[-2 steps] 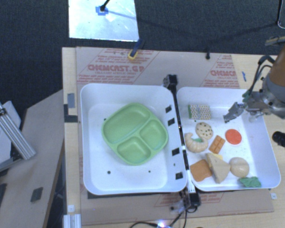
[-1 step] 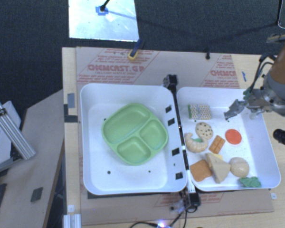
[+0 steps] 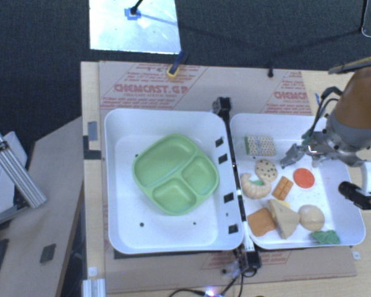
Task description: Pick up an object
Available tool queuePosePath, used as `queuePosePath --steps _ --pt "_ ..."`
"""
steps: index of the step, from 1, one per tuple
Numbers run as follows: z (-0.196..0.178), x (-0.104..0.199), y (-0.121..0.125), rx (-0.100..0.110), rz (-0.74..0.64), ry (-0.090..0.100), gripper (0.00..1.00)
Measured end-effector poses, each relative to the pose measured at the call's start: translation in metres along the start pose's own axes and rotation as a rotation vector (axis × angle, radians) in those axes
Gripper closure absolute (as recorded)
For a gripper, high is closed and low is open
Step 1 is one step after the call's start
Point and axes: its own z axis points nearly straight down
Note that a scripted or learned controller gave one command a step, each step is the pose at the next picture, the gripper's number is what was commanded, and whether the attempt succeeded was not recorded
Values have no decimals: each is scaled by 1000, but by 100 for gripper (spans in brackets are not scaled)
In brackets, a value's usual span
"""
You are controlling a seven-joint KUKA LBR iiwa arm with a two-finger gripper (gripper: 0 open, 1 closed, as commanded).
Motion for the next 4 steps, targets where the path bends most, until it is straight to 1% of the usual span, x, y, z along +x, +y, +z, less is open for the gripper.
queuePosePath --steps 1,2,3,4 --pt "62 -2 -1 -1 1 0 0" --pt "65 -2 1 -8 0 -1 0" --pt "52 -3 4 -18 0 -3 100" --pt "-12 -5 3 -12 -2 -3 100"
